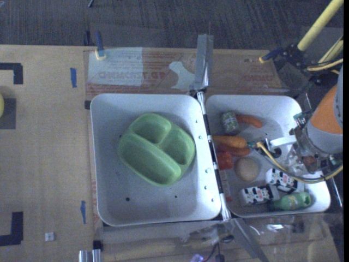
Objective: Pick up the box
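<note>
— Where's the box (pixel 257 194)?

— Near the front wall of the right bin (pixel 322 201), lying flat, white with black patches. A second carton (pixel 281 179) with the same print lies just beside it, up and to the right, and a green bottle (pixel 290 202) rests on its side along the front wall, close to both.

— And the hand (pixel 299 160)?

— Low over the right side of that bin, just above the second carton. Cables and glare cover it, so I cannot tell how it is set or whether it touches anything. I see nothing in it.

— What else is in there?

— A round tan thing (pixel 247 170) left of the carton, something red (pixel 224 158) beside it, two carrots (pixel 231 142), and a small speckled green item (pixel 229 121) near the back.

— The other bin?

— The left bin (pixel 109 201) holds a green divided tray (pixel 156 148), set askew. Both bins sit on the wooden surface (pixel 43 162).
</note>
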Motion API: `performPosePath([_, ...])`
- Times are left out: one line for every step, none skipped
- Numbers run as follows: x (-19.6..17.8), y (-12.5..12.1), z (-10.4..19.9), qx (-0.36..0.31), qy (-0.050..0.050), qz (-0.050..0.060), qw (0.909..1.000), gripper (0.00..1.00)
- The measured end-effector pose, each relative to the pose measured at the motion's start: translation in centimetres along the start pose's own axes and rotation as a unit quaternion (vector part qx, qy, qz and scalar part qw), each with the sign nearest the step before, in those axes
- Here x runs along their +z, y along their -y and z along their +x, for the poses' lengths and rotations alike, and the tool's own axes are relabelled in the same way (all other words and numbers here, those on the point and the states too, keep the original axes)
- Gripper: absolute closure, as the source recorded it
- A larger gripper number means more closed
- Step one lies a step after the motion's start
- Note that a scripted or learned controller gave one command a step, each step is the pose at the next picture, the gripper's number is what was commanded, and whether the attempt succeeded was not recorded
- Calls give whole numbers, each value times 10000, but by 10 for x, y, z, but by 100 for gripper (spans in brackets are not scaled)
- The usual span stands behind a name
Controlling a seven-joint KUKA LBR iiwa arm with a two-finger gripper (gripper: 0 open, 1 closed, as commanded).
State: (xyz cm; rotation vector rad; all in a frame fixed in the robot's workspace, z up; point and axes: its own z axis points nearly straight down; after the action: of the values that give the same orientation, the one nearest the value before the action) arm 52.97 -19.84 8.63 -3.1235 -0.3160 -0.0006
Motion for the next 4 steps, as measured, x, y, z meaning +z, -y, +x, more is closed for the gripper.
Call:
performPosePath([0, 18, -47, 11, -4, -2, 10000, 100])
performPosePath([0, 3, -50, -129, -13, -8, 9999, 100])
performPosePath([0, 2, -50, -126, -8, -13, 9999, 0])
performPosePath([0, 60, -26, -886, -19, -21, 9961, 0])
